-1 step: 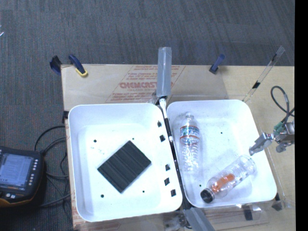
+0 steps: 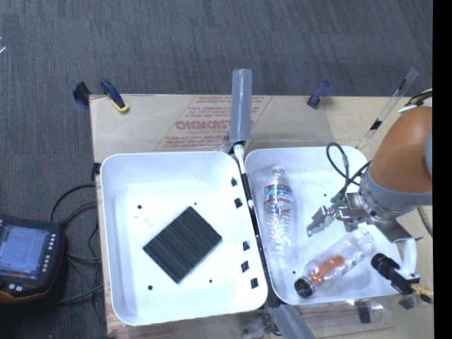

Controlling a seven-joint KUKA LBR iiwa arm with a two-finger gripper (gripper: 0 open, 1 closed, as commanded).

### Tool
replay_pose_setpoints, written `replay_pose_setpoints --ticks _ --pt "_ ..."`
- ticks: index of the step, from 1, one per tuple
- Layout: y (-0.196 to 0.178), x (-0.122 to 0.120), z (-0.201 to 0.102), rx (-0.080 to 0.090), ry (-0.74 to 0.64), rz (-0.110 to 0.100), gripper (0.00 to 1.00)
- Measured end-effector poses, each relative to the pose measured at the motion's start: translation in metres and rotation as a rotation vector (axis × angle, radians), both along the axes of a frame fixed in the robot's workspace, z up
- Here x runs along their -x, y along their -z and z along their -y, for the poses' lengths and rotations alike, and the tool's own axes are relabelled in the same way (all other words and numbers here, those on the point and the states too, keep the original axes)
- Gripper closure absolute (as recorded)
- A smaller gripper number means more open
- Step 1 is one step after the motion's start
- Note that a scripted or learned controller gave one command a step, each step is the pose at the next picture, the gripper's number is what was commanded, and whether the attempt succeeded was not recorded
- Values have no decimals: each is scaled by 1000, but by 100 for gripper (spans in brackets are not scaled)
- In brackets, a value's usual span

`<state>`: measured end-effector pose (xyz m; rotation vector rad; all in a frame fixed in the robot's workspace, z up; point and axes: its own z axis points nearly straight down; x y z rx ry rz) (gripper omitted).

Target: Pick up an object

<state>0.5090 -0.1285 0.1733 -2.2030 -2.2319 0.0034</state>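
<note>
The grey arm with its orange band is reaching in over the right-hand shallow white bin [image 2: 311, 157], and its two-finger gripper [image 2: 319, 220] is hanging with fingers spread and nothing between them. A clear plastic water bottle with a label [image 2: 277, 207] is lying just left of it, and a clear plastic bottle with orange contents and a black cap [image 2: 333, 262] is lying just below. A dark ribbed rectangular pad [image 2: 183, 244] is sitting in the left white bin [image 2: 116, 189].

Two white bins [image 2: 113, 189], two clear plastic bottles [image 2: 278, 207], one dark ribbed mat [image 2: 183, 244], three blue clamps [image 2: 319, 90]
</note>
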Motion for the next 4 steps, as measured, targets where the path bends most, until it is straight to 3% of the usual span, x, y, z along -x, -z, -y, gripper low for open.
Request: replay_pose_setpoints --ticks 1,2,3,4 --pt "50 -107 -49 0 -150 2 0" --pt "87 -98 -46 0 -253 2 0" --pt "-28 -136 -40 2 -221 6 0" --pt "46 -125 -26 6 -379 22 0"
